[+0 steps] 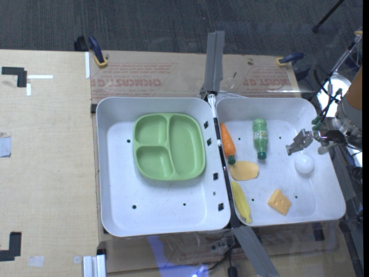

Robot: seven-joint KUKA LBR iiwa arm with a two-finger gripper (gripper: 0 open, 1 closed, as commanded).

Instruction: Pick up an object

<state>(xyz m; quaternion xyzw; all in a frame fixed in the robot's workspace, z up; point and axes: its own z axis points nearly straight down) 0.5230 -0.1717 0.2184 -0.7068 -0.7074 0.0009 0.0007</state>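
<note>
1. Two shallow white bins sit side by side on the bench: the left bin (115,212) holds a green divided plate (169,147) with three compartments, lying flat near the bin's middle.
2. The right bin (328,206) holds the loose items. An orange carrot (228,141) with a green stem end lies along the bin's 9 o'clock wall, touching or just beside the divider.
3. A green bottle (260,137) lies on its side near the bin's 12 o'clock area, its cap end pointing toward 6 o'clock.
4. A pale yellow rounded piece (245,170) rests just beside the carrot's lower end, at about 8 o'clock in the bin.
5. A yellow banana (241,201) lies along the 7 o'clock corner, close to the divider wall.
6. An orange wedge-like block (279,202) sits toward 6 o'clock, apart from the other items.
7. A small white ball (304,164) lies toward 3 o'clock of the bin; it looks smooth, round and nearly the same white as the bin floor, so its edge is faint.
8. The gripper (299,142) reaches in from 3 o'clock and hangs just at 11 o'clock of the white ball. Its metal fingers look splayed apart with nothing between them, though they are small and somewhat blurred.
9. No item lies between the gripper and the ball; the bottle is the nearest neighbour, toward 9 o'clock.
</note>
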